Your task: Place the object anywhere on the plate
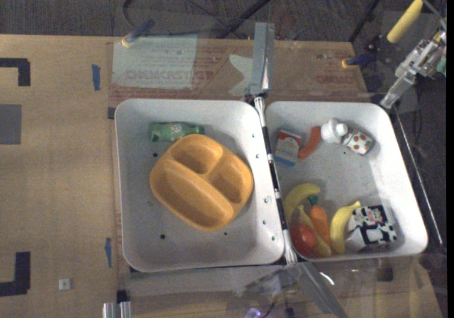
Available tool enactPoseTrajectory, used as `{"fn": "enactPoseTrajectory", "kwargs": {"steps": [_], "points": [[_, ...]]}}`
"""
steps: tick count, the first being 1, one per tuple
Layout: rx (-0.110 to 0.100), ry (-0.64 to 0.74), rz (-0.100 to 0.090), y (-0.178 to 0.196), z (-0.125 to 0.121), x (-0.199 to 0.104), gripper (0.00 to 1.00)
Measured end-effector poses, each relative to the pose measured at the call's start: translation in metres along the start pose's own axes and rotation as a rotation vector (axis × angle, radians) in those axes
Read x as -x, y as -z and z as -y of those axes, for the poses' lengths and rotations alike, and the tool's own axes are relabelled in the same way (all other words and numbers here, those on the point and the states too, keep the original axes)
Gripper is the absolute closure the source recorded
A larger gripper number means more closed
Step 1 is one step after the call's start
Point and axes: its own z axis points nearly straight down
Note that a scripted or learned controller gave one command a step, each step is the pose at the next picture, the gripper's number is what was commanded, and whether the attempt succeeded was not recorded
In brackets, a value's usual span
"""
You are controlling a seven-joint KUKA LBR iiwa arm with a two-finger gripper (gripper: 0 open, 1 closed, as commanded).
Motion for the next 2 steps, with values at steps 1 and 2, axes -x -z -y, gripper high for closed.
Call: {"fn": "enactPoseTrajectory", "kwargs": {"steps": [1, 2], "points": [[-0.004, 0.044, -0.007, 0.0001, 0.0029, -0.0036, 0.00], [-0.003, 0.044, -0.007, 0.0000, 0.0029, -0.0036, 0.00]]}}
